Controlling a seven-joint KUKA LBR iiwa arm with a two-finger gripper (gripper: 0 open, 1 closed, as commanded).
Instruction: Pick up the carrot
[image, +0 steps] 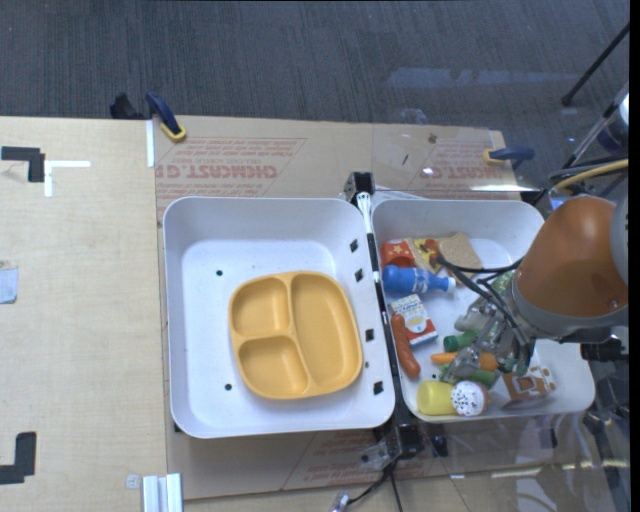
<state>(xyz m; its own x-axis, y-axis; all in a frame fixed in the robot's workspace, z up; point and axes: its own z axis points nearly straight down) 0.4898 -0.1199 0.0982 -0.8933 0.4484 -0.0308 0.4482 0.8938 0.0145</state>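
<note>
The carrot (447, 357) is a small orange piece with green at its right end, lying in the lower middle of the right bin (560, 395) among other toy foods. My gripper (487, 345) hangs low over this clutter, just to the right of the carrot and partly covering its green end. The grey wrist and orange band (575, 265) hide the bin's right side. Whether anything sits in the gripper is hidden by the wrist and cables.
The right bin also holds a red sausage (405, 350), a blue bottle (412, 280), a red carton (400, 250), a bread slice (460, 248), a yellow piece (433, 398) and a dotted white ball (467, 400). The left bin (190, 300) holds a yellow divided plate (296, 333).
</note>
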